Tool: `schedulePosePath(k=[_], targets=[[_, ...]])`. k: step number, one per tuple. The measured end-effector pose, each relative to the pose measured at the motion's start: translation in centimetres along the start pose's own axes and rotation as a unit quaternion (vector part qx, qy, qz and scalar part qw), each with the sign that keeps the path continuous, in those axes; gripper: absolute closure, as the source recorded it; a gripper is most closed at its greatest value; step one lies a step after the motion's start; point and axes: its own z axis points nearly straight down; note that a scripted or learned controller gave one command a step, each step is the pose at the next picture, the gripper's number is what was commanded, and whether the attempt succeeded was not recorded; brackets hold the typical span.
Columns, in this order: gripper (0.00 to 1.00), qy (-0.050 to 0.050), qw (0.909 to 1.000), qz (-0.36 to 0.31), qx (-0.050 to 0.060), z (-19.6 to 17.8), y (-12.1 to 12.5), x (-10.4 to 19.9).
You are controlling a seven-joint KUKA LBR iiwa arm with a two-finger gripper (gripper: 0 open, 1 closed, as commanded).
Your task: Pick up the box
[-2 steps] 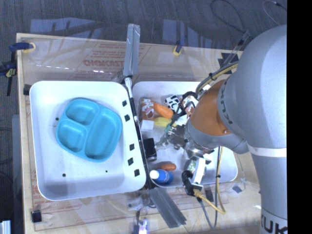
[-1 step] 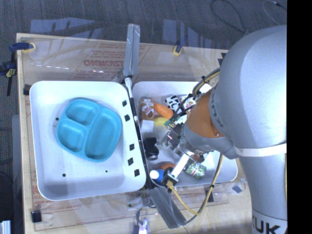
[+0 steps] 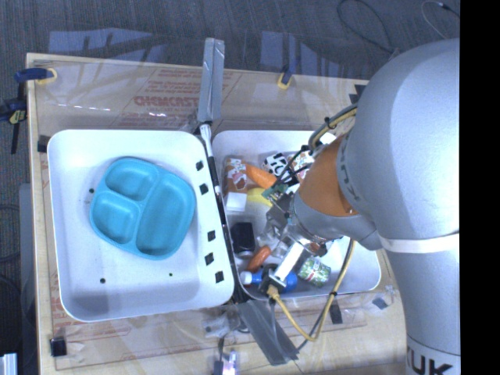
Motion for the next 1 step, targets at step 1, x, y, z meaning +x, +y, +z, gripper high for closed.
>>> schedulePosePath(k=[1], targets=[[1.00,0.000,0.9842,-0.176,0.017,-8.12,-3.70,4.82]])
